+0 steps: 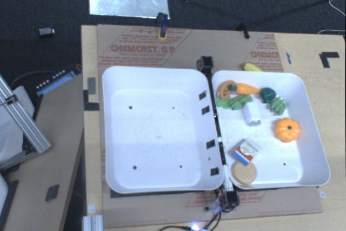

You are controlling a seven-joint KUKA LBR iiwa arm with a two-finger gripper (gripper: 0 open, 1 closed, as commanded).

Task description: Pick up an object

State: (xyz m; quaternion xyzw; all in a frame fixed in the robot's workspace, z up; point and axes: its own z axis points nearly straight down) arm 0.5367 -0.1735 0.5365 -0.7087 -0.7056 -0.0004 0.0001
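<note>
While two shallow white plastic bins sit side by side on the tan surface (330, 116), all the loose things lie in the right bin (316, 167); the left bin (116, 170) shows only its pale floor with a few dark dots. Near the right bin's far edge an orange carrot-shaped toy (247, 88) lies crosswise, with a small orange-and-green piece (225, 87) just to its left and a flat leafy green toy (233, 101) touching below. A dark green broccoli-like piece (267, 94) sits beside the carrot's tip, and a lighter green bunch (278, 105) is just below it. A small white cylinder (251, 113) — possibly a cup or tube, too blurred to tell — lies near the middle. An orange toy pumpkin (287, 130) rests well toward the right wall. Near the front, a small red, white and blue carton (246, 151) lies tilted, touching a round tan disc (244, 172). A yellow banana-shaped toy (252, 67) lies on the cardboard sheet (146, 48) outside the bin's far rim. Whether the gripper is spread or closed cannot be told.
</note>
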